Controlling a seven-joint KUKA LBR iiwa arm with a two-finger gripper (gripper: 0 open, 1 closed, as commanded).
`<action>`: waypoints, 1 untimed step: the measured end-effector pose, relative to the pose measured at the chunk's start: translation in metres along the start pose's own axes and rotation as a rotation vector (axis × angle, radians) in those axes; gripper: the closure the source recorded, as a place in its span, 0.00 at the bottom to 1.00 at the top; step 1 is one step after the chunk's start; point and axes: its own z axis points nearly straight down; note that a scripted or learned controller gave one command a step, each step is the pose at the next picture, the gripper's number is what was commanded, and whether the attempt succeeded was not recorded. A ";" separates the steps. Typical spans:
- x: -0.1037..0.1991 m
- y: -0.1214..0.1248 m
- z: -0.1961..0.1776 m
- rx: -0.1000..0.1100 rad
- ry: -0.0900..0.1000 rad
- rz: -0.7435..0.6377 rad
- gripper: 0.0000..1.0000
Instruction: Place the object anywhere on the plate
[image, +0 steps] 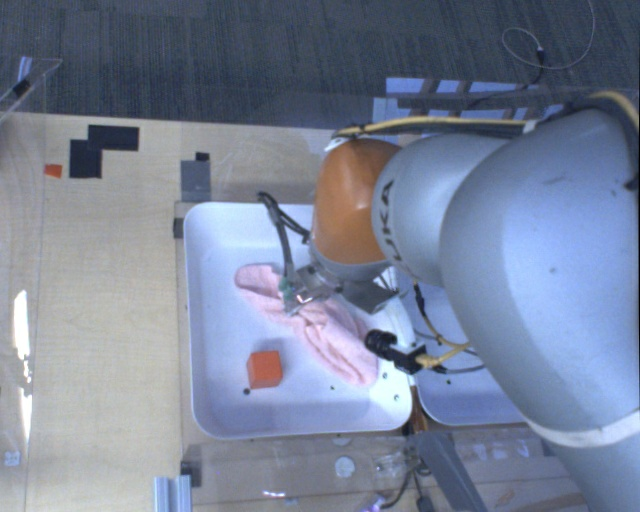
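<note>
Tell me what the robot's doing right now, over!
Gripper down on pink cloth in the left bin, fingers unclear. Orange block sits loose nearby, apart from the cloth. Arm covers the right bin.

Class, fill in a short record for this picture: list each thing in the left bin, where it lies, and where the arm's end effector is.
bin: left white bin
cloth: pink cloth, crumpled, running from the bin's middle toward its lower right
block: orange block, lower middle of the bin, apart from the cloth
end effector: end effector, low over the cloth's upper part
plate: not identifiable
</note>
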 end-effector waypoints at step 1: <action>0.078 -0.017 0.007 -0.024 -0.003 -0.145 1.00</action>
